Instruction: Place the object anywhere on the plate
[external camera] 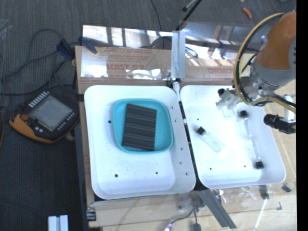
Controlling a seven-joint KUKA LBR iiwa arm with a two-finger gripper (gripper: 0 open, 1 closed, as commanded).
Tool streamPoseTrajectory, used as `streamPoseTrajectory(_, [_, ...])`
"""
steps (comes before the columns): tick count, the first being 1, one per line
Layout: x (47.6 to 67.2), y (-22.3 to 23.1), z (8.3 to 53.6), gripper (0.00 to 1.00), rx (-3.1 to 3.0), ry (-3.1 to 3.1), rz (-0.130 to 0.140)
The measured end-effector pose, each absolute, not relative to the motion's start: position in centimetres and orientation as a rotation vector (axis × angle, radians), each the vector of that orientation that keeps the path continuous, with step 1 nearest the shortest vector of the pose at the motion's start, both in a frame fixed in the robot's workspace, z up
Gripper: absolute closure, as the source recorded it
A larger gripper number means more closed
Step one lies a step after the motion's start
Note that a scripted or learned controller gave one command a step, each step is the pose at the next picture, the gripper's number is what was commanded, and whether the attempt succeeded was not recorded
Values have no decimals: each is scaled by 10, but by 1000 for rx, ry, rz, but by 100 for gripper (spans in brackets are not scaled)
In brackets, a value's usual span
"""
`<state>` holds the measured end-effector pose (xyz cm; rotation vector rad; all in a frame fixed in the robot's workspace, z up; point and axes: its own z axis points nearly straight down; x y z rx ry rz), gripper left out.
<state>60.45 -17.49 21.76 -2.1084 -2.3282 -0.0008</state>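
The gripper [226,99] is seen over the far edge of the right bin [269,170]; whether it is open cannot be told, and nothing is seen held. A small clear vial [208,137] with a black cap is left lying on the glossy white floor of that bin. In the left bin [101,167], a dark ribbed rectangular block [140,126] is laid flat on a teal rounded-square plate [163,138]. A pendant [45,117] is seen on the carpet. The cardboard [139,61] print is unreadable.
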Motion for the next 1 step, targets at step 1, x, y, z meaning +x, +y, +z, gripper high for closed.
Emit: streamPoseTrajectory(1, [605, -175, 218, 0, -2109, -2328, -1])
